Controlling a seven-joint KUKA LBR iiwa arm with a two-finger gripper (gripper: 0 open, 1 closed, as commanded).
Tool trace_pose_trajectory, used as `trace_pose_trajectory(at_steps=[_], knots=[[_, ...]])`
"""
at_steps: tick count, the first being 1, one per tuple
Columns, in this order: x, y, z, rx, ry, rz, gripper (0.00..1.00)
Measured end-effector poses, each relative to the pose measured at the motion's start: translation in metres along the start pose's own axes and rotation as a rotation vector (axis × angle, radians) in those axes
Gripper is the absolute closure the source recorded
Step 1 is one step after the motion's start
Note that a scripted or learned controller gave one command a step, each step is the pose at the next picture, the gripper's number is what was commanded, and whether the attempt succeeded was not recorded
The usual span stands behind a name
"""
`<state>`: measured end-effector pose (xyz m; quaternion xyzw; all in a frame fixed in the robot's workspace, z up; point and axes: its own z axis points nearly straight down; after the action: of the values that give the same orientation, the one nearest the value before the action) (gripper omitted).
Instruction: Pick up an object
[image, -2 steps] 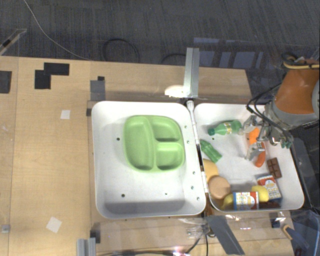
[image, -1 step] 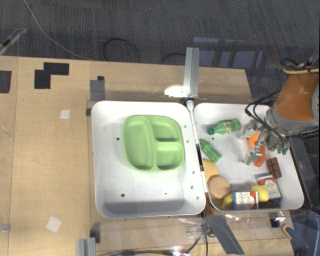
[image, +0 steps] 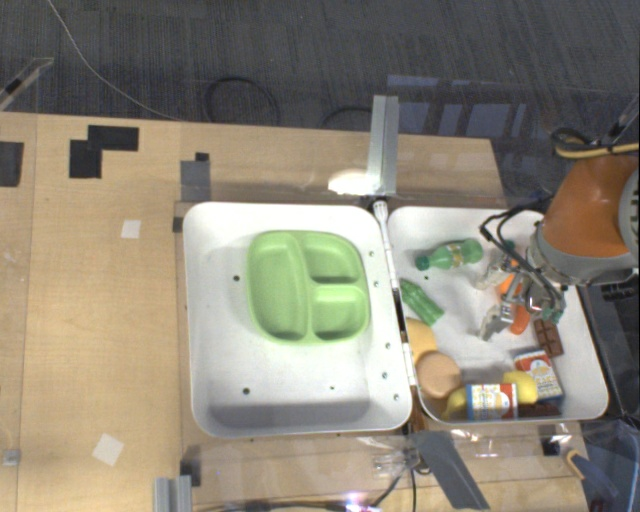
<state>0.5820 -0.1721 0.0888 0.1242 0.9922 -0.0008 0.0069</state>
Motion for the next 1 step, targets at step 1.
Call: trace_pose_trajectory(at_steps=[1], knots=[[-0.0034, 0.002, -0.0113, 0.0, -0.007, -0.008, 1.0]])
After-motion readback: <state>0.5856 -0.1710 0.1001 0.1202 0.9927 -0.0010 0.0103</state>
